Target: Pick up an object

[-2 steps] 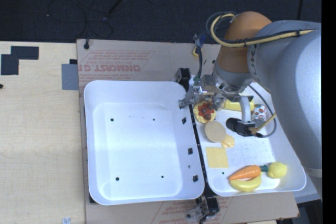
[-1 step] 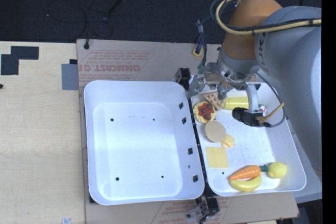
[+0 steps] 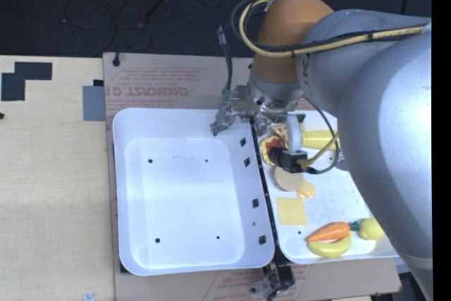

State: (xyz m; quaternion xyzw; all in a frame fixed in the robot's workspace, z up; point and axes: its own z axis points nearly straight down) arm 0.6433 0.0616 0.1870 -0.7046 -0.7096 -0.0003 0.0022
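My gripper [image 3: 273,129] hangs low over the top left corner of the right bin [image 3: 331,202], close to the divider between the two bins. Right under it lies a red and yellow object [image 3: 269,147], partly hidden by the wrist. A yellow cylinder [image 3: 318,139] lies just to its right. Below the gripper sit a tan round disc [image 3: 285,180] and a small yellow piece [image 3: 306,189]. Further toward the front are a flat yellow square [image 3: 291,211], an orange carrot [image 3: 329,230], a yellow banana [image 3: 330,247] and a yellow lemon [image 3: 371,228].
The left bin [image 3: 130,151] stands beside the right one, and their rims meet along a strip of black clips [image 3: 255,203]. The big grey arm covers the right bin's far right side. Cardboard [image 3: 162,84] lies under both bins.
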